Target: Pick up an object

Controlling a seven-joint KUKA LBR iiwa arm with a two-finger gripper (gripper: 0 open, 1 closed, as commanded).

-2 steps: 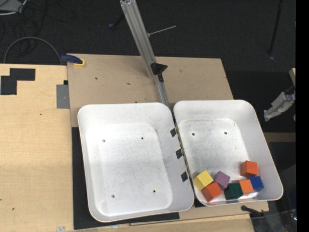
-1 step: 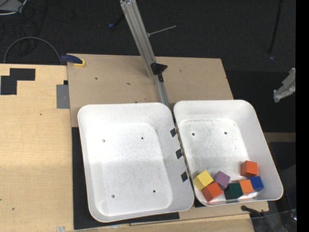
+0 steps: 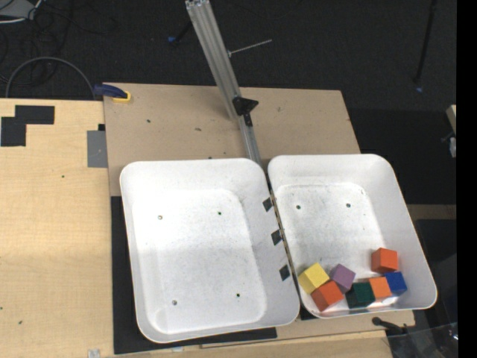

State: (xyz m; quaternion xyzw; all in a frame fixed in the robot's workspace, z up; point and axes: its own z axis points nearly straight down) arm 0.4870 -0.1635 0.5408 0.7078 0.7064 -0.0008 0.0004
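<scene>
Several small coloured blocks lie in the near corner of the right bin (image 3: 335, 200). A yellow block (image 3: 314, 277) and a purple block (image 3: 343, 276) sit side by side, with a red block (image 3: 326, 295) just in front of them. A dark green block (image 3: 361, 294), an orange block (image 3: 380, 286) and a blue block (image 3: 396, 283) form a row to the right. Another red-orange block (image 3: 384, 259) stands a little apart, nearer the right wall.
The left bin (image 3: 194, 245) sits beside the right one, joined by black clips (image 3: 276, 236). A slanted metal rail (image 3: 220, 66) rises behind the bins. The wooden bench (image 3: 52, 222) extends to the left, with black and grey patches on it.
</scene>
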